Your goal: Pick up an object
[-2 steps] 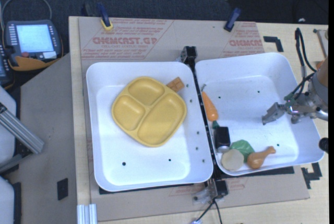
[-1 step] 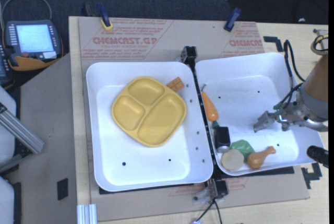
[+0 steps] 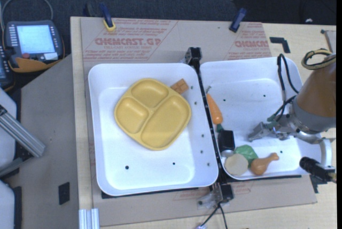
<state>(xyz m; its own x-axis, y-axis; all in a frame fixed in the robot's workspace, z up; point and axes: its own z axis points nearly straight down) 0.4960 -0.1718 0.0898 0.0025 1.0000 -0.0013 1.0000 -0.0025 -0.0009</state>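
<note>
The likeliest things to pick lie crowded in the front-left corner of the right bin (image 3: 251, 76): a toy chicken drumstick (image 3: 263, 163), touching a green piece (image 3: 247, 151) and a round cream-white piece (image 3: 236, 165), with a small black block (image 3: 226, 140) just behind them and a toy carrot (image 3: 215, 109) further back along the bin's left wall. The gripper (image 3: 261, 131) hangs low over the bin floor, just behind the drumstick and to the right of the black block; whether it is spread or closed I cannot tell, and nothing is seen caught in it.

The risk, in my judgement, comes from the crowding. A descent onto the cluster may land on two items at once, so that one squirts sideways or both are nudged against the bin wall (where a finger has no room to get behind them). The drumstick is rounded and tapered, so an off-centre pinch may roll it out. A close on bare floor is also possible.

In the left bin (image 3: 104, 132) a yellow divided plate (image 3: 153, 113) rests, with a small brown piece (image 3: 179, 86) touching its rear edge, well apart from the arm (image 3: 319, 100).
</note>
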